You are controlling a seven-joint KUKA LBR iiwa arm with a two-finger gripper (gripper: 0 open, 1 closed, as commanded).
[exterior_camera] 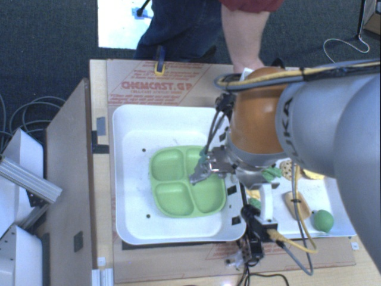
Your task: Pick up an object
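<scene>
Desk [149,79] below me, brown and printed with red letters, carries two white bins side by side. From the camera view, my arm [333,130] comes in from the right, grey and bulky, with its orange band [259,115] sitting over the line where the two bins meet. My gripper [202,173] hangs below that band, over the right part of the left bin [134,159].

In that left bin lies a green tray [178,186], flat on the bin floor, split into compartments. It sits toward the bin's right half, slightly turned. My gripper is down at the tray's middle, about where its dividers meet; whether it touches the tray I cannot tell. Whether the gripper is apart or together I cannot tell either, since the metal parts blur into one shape from this angle. Nothing is clearly seen held in it.

The right bin [321,228] is mostly hidden under my arm. In the part that shows, a green ball [323,220] rests near the front right corner, with a tan piece [296,204] just to its left. A black and white fitting with a yellow cable [292,243] hangs down in front between the bins.

Behind the desk stands a person [238,16] in dark trousers and a red top.
</scene>
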